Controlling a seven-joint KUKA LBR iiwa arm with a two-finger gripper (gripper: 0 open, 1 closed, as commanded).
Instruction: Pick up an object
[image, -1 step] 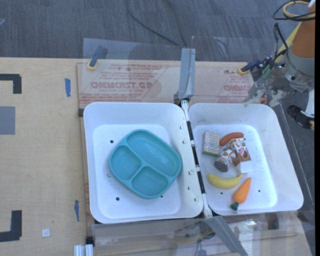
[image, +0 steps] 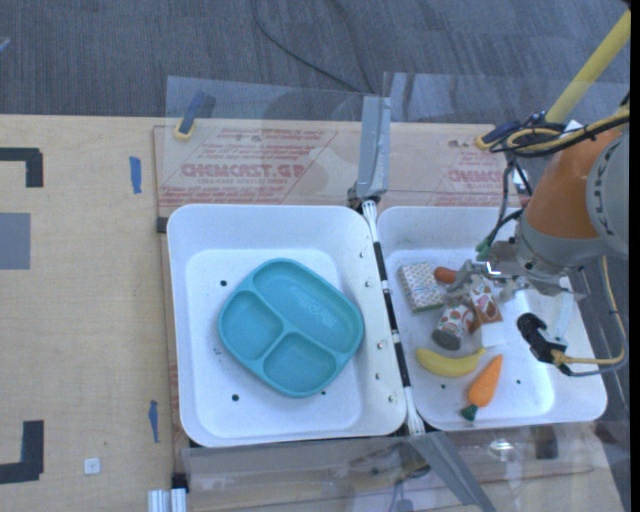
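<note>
In the camera view, the gripper (image: 478, 283) is seen lowered into the right bin (image: 575, 400) among a tight cluster of toys, and whether it is open, closed or gripping anything cannot be told, so a miss or a pinch of two pieces at once is judged likely because the patterned cup (image: 455, 325) is crowded by its neighbours. In that bin are also found a banana (image: 449, 361), a carrot (image: 485, 381) and a patterned square block (image: 421, 284), any of which could be taken, while a divided blue plate (image: 291, 326) is held by the left bin (image: 190, 300).
</note>
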